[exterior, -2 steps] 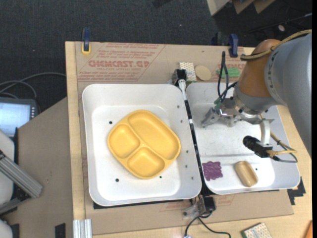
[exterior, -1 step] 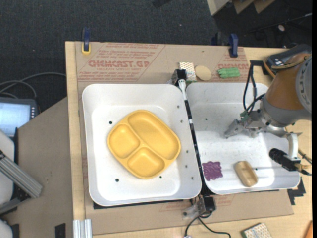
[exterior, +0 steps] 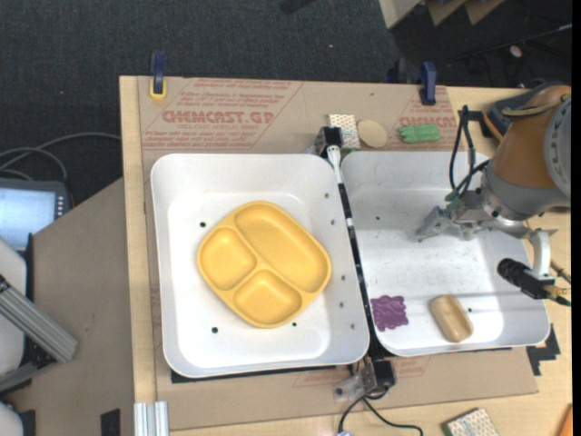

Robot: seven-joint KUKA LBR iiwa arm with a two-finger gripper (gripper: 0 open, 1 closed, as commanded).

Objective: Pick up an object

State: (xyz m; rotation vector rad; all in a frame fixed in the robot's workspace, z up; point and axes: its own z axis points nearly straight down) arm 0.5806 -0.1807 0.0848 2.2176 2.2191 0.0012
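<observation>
The landmark is the right-hand white bin [exterior: 399, 184], which stands edge to edge with the left-hand white bin [exterior: 172, 243] on the bench. The gripper [exterior: 436, 225] hangs over the middle of the right-hand bin, reaching in from its right side, with the grey wrist and orange band of the arm [exterior: 526, 166] above the bin's right rim. Whether the fingers are apart or together cannot be told from this angle; no object is seen between them. Two candidate objects lie on the floor of the right-hand bin along its near edge: a purple grape bunch [exterior: 389, 312] at the near left corner, and a tan bread-shaped piece [exterior: 451, 318] just to its right, both well apart from the gripper. Beyond the bin's far rim, on the bench, sit a beige round object [exterior: 372, 133] and a green object [exterior: 418, 134]. The left-hand bin holds a yellow divided plate [exterior: 263, 263] with three compartments.
</observation>
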